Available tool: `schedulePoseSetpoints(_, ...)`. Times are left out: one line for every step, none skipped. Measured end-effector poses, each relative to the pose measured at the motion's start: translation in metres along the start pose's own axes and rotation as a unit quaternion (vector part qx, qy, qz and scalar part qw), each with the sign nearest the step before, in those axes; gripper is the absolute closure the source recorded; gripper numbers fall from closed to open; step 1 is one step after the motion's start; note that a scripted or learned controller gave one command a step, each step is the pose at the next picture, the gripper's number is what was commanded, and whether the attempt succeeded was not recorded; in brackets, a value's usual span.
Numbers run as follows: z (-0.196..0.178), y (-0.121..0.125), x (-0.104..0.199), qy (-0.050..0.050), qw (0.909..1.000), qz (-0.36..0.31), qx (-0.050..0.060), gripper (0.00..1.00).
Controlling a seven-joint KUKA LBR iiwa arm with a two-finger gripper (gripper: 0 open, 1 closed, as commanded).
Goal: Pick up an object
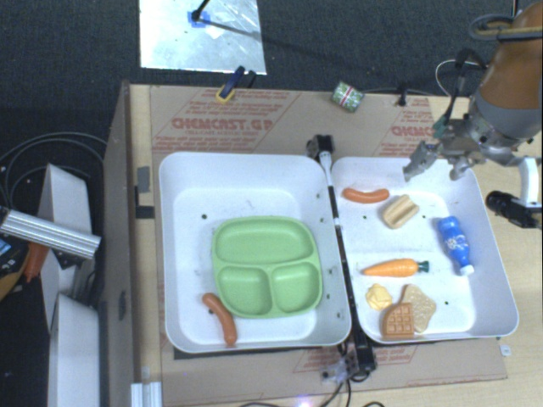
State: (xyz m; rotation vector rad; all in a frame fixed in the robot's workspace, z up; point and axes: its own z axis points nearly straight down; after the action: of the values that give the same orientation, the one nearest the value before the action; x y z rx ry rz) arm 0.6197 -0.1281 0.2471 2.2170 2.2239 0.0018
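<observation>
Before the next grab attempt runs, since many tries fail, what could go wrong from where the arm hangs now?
1. The open claw hovers over the right white bin's far rim; dropping straight down might strike plastic.
2. The brown waffle, slice of toast and yellow chip-like piece crowd together, so a grab could drag neighbours.
3. The blue plastic bottle lies on its side and may roll away.
</observation>
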Motion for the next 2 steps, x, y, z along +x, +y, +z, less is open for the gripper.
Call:
schedulePoseSetpoints(0.161,-0.01,-0.02,0.0,1.0,0.001,0.0,0.0)
schedulePoseSetpoints(0.162,-0.002,-0.045,-0.001,1.0,0.001,-0.001,0.0)
